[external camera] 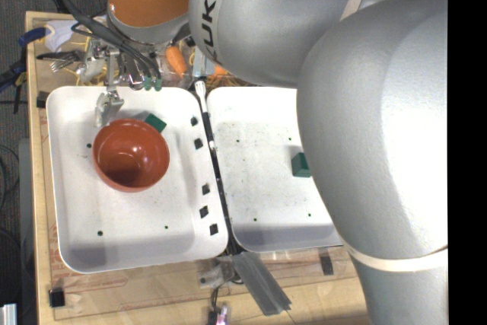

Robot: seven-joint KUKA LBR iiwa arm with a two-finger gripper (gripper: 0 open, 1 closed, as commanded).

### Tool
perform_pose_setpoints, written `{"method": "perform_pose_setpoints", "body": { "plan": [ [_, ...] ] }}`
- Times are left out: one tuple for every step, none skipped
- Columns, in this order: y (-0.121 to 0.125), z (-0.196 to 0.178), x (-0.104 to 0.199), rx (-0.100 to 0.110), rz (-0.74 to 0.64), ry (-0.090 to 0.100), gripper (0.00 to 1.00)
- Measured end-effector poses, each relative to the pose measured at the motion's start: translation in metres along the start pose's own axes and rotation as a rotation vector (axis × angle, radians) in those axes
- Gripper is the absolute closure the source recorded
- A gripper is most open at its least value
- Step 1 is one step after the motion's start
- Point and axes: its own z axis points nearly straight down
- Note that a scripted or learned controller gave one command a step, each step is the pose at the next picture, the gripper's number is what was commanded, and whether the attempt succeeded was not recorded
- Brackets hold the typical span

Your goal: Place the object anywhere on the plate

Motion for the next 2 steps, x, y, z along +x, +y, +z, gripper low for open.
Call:
{"method": "perform_pose_setpoints", "body": {
  "plan": [
    [0.003, -0.192, -0.008, 0.001, -0.275, -0.008, 0.0],
    [0.023, -0.057, -0.011, 0.0, -0.65, 0.0, 0.0]
  ]
}}
